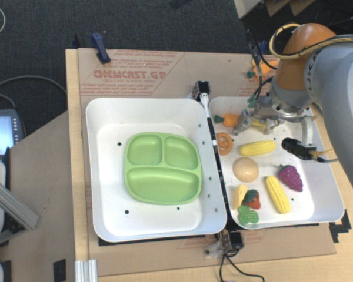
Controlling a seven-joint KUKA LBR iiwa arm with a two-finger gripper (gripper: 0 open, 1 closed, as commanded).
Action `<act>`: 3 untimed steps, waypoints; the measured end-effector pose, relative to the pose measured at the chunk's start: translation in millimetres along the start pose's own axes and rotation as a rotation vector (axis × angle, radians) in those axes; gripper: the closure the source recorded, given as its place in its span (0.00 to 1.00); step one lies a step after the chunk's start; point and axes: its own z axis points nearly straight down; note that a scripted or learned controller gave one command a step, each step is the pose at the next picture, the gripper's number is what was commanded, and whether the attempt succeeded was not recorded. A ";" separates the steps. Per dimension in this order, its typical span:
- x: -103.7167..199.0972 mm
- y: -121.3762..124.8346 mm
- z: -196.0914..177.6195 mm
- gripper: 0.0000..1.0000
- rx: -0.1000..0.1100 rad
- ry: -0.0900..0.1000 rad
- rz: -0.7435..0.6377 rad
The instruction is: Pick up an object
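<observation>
Just then the gripper [254, 122] hung beyond the corn [257, 148].
Corn lay left-right, nearer us; finger spread hard to tell.

Toy food scattered in the right bin [329, 207]

Two corn cobs [257, 148] [277, 194], purple grapes [290, 177], a beige round piece [245, 169], a pretzel [224, 143], an orange piece [229, 120], and a red-green-yellow cluster [247, 203] at the near edge.
</observation>
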 end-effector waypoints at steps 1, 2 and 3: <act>-61.1 -92.0 -10.5 0.00 -0.033 0.004 0.014; -77.4 -31.2 -3.5 0.00 -0.047 0.000 0.003; -86.3 -65.9 -2.0 0.00 -0.037 0.005 0.006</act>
